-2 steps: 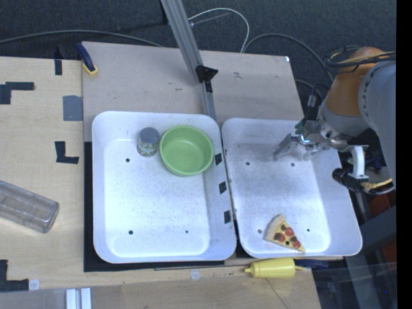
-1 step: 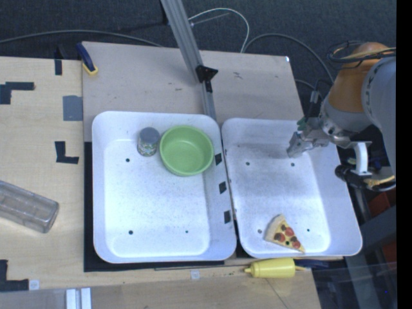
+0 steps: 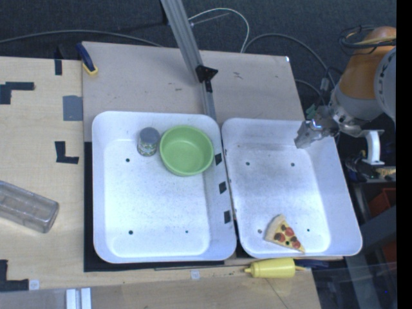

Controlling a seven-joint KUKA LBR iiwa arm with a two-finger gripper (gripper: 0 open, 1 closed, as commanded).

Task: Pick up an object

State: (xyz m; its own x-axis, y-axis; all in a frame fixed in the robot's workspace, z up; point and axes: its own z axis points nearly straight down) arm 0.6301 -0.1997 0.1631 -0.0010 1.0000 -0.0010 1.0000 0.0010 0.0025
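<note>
Two bins (image 3: pixel 116 237), one bowl (image 3: pixel 187 150), one can (image 3: pixel 148 141)

Grey arm (image 3: pixel 351 111), orange wrist band (image 3: pixel 364 82)

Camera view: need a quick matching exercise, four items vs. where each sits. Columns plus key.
Things:
1. green bowl
2. small can
3. toy pizza slice
4. yellow bottle

Places:
A. near corner of the right bin
B. on the bench, just outside the right bin's near edge
C. far side of the left bin, beside the divide
D. left bin, just left of the bowl

Pairs: 1-C, 2-D, 3-A, 4-B
</note>
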